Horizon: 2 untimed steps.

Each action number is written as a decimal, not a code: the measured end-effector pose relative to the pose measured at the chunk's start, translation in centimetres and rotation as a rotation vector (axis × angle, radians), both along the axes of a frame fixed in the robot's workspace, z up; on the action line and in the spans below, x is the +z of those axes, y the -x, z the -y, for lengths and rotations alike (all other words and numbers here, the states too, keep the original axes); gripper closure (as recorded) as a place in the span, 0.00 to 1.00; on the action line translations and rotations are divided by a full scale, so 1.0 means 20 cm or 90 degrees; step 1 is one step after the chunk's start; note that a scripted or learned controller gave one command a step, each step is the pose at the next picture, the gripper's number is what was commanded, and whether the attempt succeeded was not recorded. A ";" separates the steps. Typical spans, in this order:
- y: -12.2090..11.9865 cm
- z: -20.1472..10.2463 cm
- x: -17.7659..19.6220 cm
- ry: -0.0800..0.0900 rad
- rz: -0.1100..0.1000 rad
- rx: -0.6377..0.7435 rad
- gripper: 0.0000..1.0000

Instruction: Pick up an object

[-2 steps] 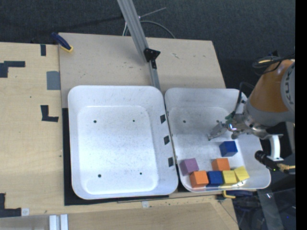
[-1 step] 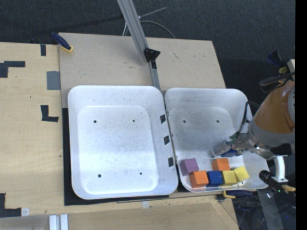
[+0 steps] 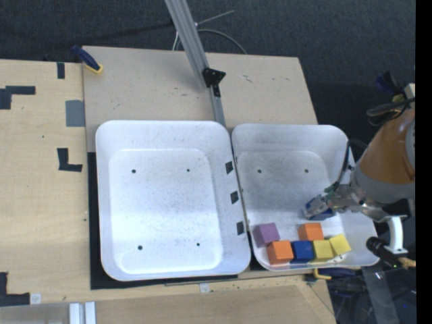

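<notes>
Over the pale wooden bench (image 3: 155,79), my two-finger gripper (image 3: 316,208) hangs in the right white bin (image 3: 283,140); blurred, grip state unreadable.

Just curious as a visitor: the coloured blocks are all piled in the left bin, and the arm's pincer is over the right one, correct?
Not quite. The camera view shows the coloured blocks in the right bin, along its near edge. The left bin isn't where they lie. The pincer is indeed over the right bin.
</notes>
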State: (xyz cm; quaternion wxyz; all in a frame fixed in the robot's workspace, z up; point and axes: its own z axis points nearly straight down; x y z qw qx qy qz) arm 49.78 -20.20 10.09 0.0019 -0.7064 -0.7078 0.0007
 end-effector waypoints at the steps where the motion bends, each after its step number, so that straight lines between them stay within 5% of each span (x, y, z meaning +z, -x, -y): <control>1: -0.20 -0.32 0.06 0.000 0.002 0.004 1.00; 2: -0.15 -0.93 0.46 -0.001 0.003 0.005 1.00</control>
